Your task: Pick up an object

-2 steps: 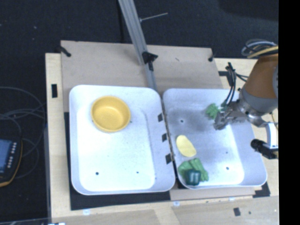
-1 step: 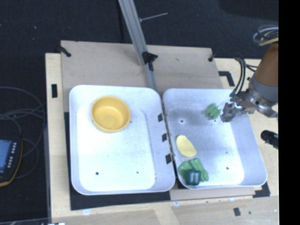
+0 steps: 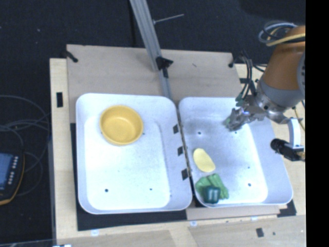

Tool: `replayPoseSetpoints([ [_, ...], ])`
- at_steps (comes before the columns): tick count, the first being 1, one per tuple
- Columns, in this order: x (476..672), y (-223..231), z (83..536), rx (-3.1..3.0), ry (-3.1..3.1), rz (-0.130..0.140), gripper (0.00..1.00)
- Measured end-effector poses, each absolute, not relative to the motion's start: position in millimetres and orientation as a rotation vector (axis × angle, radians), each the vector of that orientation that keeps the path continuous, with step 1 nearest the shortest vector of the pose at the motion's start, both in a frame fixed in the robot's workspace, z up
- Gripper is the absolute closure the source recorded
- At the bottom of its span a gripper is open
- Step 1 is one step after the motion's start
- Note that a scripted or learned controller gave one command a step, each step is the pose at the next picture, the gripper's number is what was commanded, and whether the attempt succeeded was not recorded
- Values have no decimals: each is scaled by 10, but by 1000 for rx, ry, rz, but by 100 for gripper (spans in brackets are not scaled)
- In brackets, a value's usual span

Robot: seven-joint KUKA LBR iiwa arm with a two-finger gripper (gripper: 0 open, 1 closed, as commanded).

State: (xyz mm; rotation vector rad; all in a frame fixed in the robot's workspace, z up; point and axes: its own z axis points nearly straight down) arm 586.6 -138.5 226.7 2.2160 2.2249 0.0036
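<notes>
My gripper (image 3: 234, 121) hangs over the far part of the right bin (image 3: 257, 153), nothing visibly between my fingers.

My arm (image 3: 282, 71) reaches in past the right bin's far right corner, orange band up, wrist angled down and leftward; whether my fingers are apart or together I cannot tell. Near this bin's left wall lies a yellow piece (image 3: 203, 160), with a green object (image 3: 211, 188) just beside it at the near edge. A yellow bowl (image 3: 121, 125) sits in the left bin (image 3: 128, 189).
</notes>
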Motion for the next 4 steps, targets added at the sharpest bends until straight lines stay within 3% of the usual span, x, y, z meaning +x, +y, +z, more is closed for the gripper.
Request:
replayPoseSetpoints([
  [2, 6052, -316, 2170, 2217, 2227, 2, 100],
  [3, 6108, 235, 2336, 2217, 2226, 3, 100],
  [4, 6063, 729, 2316, 2218, 2226, 1, 100],
])
